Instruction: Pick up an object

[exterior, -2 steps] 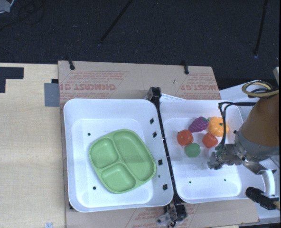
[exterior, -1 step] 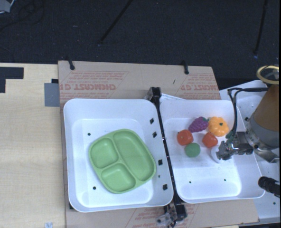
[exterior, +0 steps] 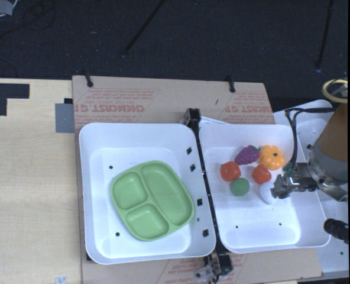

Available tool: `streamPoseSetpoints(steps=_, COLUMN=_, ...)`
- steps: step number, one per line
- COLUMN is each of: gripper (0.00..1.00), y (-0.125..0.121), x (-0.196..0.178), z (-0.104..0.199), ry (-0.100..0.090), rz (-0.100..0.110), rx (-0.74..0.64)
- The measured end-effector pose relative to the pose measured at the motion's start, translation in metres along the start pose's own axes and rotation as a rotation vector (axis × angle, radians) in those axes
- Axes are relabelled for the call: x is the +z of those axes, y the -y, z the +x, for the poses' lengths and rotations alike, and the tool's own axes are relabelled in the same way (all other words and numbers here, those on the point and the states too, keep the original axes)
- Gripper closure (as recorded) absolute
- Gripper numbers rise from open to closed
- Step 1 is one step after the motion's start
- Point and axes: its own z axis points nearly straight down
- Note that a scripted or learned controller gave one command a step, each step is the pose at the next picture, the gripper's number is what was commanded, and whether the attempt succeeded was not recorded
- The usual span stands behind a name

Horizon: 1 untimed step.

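Gripper low over right bin near its right wall, finger spread impossible to tell. White object just left of it, touching red ball.

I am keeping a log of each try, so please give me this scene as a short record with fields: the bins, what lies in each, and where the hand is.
left bin: holds a green divided plate with three compartments
right bin: holds small toy foods in its upper part
toy foods: purple grapes, orange pumpkin, two red-orange pieces, green ball, white piece
hand: at the right bin's right side, next to the white piece
hand grip: cannot tell
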Motion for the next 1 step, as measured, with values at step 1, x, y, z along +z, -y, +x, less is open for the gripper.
streamPoseSetpoints(steps=1, gripper=1.00, y=-0.0139, x=-0.0084, z=0.0491, ry=-0.001, rz=0.001, rx=-0.004)
